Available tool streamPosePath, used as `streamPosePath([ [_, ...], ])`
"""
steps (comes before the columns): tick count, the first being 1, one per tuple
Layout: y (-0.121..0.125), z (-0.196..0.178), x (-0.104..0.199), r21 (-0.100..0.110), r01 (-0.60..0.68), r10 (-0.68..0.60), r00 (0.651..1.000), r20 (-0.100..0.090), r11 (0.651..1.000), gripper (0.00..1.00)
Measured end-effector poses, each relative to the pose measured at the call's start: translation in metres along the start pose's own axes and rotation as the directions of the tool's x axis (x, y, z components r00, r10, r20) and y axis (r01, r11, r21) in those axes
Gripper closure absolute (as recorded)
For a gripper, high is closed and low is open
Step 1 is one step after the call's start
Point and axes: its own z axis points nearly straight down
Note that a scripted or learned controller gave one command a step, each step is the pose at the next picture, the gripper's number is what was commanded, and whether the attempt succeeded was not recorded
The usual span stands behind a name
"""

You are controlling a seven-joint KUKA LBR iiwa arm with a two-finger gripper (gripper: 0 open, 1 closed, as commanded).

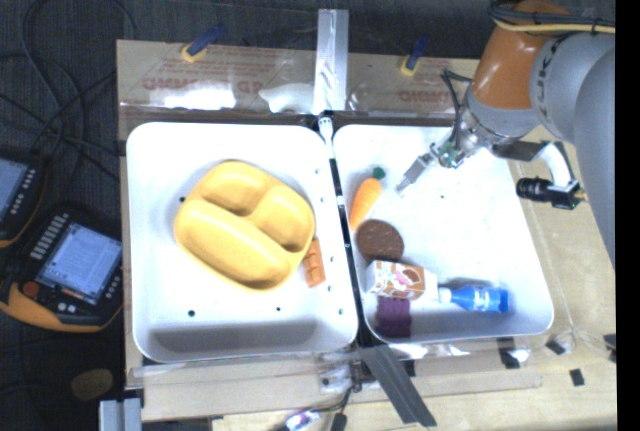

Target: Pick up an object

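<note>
The hand hovers above the right bin (finger spread unreadable), near one carrot, one brown disc, one blue bottle.

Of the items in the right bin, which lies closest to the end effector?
The carrot, at the bin's left wall, just left of the end effector. The brown disc, carton and bottle lie lower.

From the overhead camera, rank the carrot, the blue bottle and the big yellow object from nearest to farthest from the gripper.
Measured from the gripper in the right bin:
1. Carrot, just to its left by the divider.
2. Blue bottle, at the near edge of the right bin.
3. Yellow object, over in the left bin.
</note>
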Motion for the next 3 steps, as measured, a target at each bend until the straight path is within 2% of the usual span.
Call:
streamPosePath([
  [1, 0.036, -0.029, 0.03, 0.002, 0.16, -0.16, 0.987, 0.001, 0.987, 0.0],
  [2, 0.031, 0.007, 0.044, -0.016, 0.238, -0.238, 0.971, 0.016, 0.971, 0.0],
  [3, 0.031, 0.007, 0.044, -0.016, 0.238, -0.238, 0.971, 0.016, 0.971, 0.0],
])
